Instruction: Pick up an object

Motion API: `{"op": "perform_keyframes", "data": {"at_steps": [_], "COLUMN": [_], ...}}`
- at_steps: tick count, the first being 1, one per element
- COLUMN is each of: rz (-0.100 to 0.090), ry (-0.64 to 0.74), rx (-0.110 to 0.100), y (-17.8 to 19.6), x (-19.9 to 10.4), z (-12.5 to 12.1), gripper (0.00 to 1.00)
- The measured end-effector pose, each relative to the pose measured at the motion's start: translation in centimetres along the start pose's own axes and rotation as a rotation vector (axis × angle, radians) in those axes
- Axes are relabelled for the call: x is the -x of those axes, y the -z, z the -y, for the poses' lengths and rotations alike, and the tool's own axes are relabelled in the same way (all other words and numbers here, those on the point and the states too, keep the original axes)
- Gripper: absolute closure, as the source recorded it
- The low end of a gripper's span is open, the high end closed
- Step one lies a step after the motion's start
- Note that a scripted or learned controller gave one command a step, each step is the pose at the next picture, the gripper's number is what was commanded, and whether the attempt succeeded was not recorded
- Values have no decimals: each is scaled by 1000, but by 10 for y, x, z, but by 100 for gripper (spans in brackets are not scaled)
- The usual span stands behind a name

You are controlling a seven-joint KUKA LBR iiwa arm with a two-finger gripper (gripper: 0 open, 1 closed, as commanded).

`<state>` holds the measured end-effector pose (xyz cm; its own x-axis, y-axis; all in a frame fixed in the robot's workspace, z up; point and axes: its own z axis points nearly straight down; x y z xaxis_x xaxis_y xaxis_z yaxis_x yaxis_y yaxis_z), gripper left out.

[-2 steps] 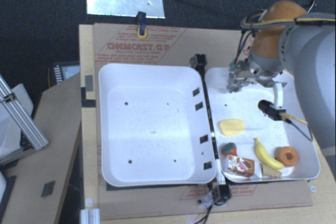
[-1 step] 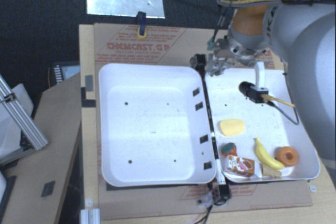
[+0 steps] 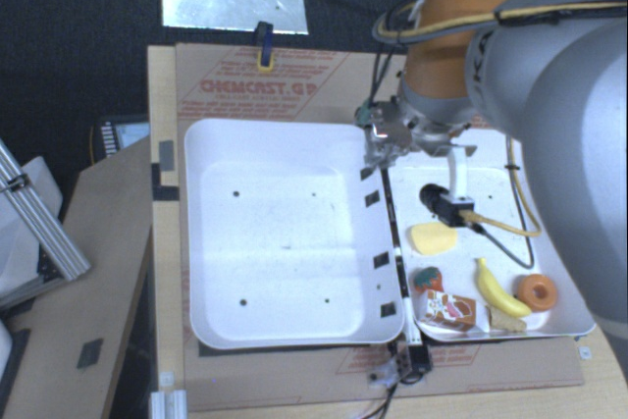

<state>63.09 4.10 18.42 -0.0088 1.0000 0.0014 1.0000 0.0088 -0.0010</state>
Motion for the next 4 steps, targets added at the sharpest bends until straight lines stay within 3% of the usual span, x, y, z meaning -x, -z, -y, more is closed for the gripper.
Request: {"op": "perform_keyframes", "data": {"at_steps": [1,2,3,4], "rz": [1,0,0,1], "ry": [-2,0,-2,-1], "rx": [5,3,5,-5], "y": [12,0,11,-102], "x": [3,-49,-46,-88], "z": [-2,-4,-5,-29], "gripper": [100,100,100,100]}}
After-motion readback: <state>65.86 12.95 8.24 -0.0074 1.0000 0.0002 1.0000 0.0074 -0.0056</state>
